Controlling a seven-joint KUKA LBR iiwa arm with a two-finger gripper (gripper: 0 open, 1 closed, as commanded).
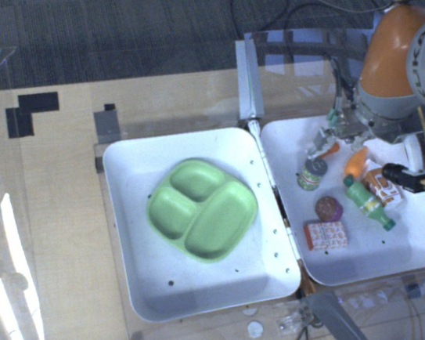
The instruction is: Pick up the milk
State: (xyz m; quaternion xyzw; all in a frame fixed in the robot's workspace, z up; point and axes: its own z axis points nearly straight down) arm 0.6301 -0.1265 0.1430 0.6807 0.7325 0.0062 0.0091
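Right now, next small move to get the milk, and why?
Probably shift the pincer right and nearer in view, over the milk carton. It hovers near the can, while the carton lies apart beside the green bottle.

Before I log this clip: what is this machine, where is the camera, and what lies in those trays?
One fixed camera looks down at a slant on two shallow white bins. The grey robot arm with an orange band reaches in from the right, its two-finger gripper over the right bin. That bin holds a small tin can, a green plastic bottle, an orange-and-white milk carton, a round maroon item and a red patterned packet. The left bin holds a green divided plate. Nothing looks gripped.
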